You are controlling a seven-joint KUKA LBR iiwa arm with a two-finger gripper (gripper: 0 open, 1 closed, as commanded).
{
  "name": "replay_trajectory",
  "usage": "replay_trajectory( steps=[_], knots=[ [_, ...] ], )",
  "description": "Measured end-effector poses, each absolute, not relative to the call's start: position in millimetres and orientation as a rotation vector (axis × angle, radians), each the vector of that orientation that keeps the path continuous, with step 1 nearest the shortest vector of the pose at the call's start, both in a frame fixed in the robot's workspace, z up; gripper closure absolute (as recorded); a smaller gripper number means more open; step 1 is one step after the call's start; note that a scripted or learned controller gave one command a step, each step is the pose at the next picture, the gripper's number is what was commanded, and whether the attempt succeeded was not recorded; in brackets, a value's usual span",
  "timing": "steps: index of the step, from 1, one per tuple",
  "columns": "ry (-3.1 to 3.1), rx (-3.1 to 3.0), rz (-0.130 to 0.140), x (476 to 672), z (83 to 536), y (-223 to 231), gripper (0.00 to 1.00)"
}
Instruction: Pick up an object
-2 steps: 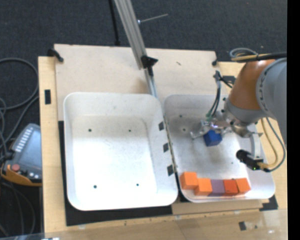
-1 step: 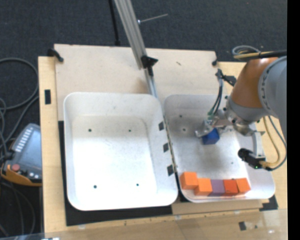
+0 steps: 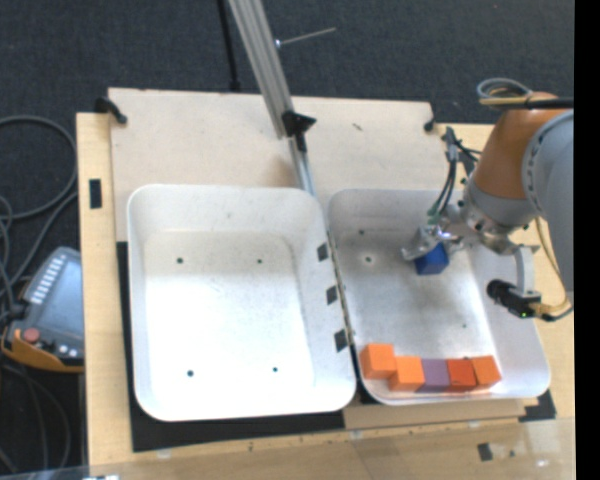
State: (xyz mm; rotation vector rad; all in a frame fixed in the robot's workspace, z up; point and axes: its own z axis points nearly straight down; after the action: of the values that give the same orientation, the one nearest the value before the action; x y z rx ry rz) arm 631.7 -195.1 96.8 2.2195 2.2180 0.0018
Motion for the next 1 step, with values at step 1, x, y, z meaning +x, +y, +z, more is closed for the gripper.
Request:
replay_trajectory(
  steps=[1],
  knots=[
    [2.229, 2.210, 0.006, 635.5, 135.4, -114.3, 1.00]
  ],
)
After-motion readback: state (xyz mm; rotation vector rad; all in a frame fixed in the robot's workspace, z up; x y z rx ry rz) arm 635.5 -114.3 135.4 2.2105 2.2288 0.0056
